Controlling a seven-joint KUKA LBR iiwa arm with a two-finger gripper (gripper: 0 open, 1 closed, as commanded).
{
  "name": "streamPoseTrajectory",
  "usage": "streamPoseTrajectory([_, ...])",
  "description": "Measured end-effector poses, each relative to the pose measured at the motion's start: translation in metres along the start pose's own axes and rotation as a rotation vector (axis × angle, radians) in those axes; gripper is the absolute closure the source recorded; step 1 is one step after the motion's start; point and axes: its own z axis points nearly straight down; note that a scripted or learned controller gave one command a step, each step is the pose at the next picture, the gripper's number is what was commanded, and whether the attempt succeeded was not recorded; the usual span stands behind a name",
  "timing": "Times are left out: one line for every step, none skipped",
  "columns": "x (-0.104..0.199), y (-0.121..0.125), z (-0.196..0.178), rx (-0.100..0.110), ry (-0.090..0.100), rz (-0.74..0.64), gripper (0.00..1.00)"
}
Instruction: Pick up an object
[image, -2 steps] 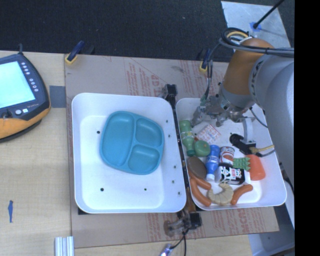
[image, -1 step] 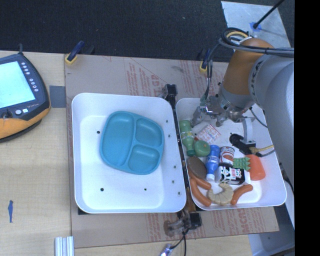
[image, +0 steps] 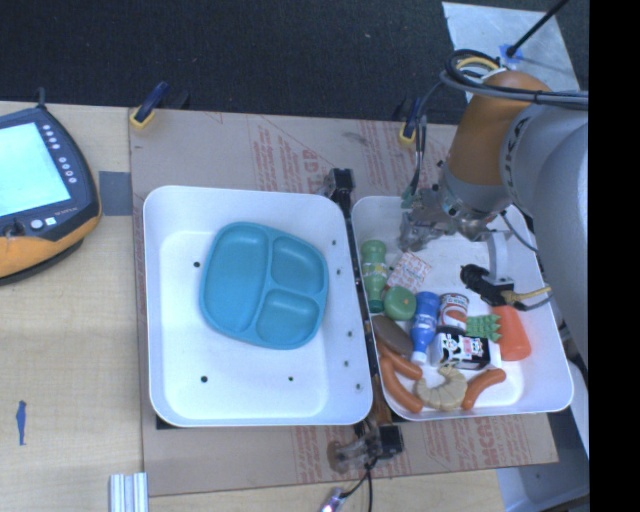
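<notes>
An object is what I am after, and none is chosen for me; the likeliest is the packet (image: 410, 270), a small pale wrapper with reddish print lying flat in the right bin (image: 545, 385), just below my gripper (image: 418, 232). I judge this to be the approach step: I hang over the far left corner of the right bin, low, with nothing seen between my fingers, and I cannot tell from this slant whether they are apart or together. The packet touches the green bottle (image: 373, 270), which lies along the bin's left wall, and a round green cap (image: 400, 303) sits just nearer than the packet. Past that the heap thickens: a blue tube (image: 425, 325), a can (image: 455, 310), sausages (image: 400, 385) at the near edge. The next move, as I judge it, calls for a straight drop onto the packet, keeping clear of the bottle. Flat and thin, it may slip my grip; the cap would be the surer hold. The left bin (image: 165, 300) holds a blue tray (image: 265, 285), well apart from me.
</notes>
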Motion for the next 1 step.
streamPoseTrajectory([-0.0003, -0.0001, 0.0000, 0.000, 0.000, 0.000, 0.00])
